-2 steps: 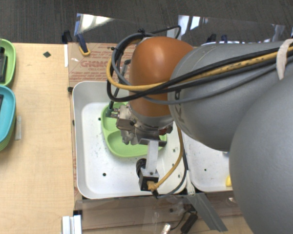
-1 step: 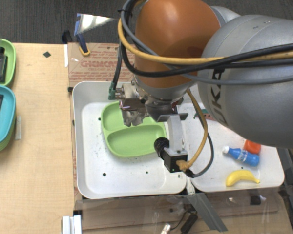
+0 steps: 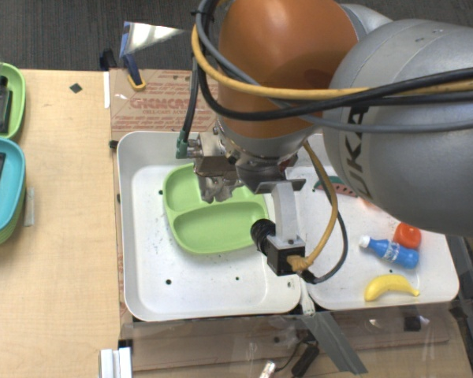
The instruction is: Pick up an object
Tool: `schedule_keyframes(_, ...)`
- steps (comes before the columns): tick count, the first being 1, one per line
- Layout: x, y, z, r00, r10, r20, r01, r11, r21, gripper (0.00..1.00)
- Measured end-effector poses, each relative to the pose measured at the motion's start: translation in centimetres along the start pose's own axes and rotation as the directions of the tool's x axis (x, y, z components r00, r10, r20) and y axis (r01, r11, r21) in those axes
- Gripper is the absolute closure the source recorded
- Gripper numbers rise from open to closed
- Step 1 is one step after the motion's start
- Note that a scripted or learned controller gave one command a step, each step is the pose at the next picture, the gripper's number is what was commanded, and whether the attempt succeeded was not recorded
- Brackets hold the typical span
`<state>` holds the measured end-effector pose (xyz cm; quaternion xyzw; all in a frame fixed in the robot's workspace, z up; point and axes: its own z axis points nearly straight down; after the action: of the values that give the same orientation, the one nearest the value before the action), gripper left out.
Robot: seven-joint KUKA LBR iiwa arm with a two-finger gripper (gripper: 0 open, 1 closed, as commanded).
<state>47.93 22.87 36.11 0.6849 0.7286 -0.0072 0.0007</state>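
A light green divided plate [image 3: 213, 228] lies in the left white bin [image 3: 150, 282], near its middle. My gripper [image 3: 214, 189] hangs straight over the plate's upper compartment, at or just above its surface, beside the ridge that divides the plate. The big orange wrist and grey arm hide the back of the plate and much of both bins. A black box on a cable [image 3: 280, 252] hangs from the wrist over the plate's right rim.
The right bin [image 3: 433, 294] holds a yellow banana [image 3: 390, 288], a small blue bottle with a white cap [image 3: 392, 251] and an orange object [image 3: 408, 234]. Cardboard [image 3: 154, 101] lies behind the bins. Green and blue trays [image 3: 1, 172] sit at the far left of the bench.
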Motion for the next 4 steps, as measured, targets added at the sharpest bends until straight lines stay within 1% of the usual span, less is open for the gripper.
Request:
schedule_keyframes(1,-0.3,-0.1,-5.4,0.9,0.436,-0.008,-0.436,0.9,-0.002,1.0)
schedule_keyframes(2,0.0,-0.1,14.7,0.751,0.66,-0.006,-0.66,0.751,0.003,1.0)
schedule_keyframes(3,0.1,-0.1,24.7,0.696,0.718,-0.005,-0.718,0.696,0.004,1.0)
schedule_keyframes(4,0.0,0.0,13.0,0.384,0.923,-0.008,-0.923,0.384,0.004,1.0)
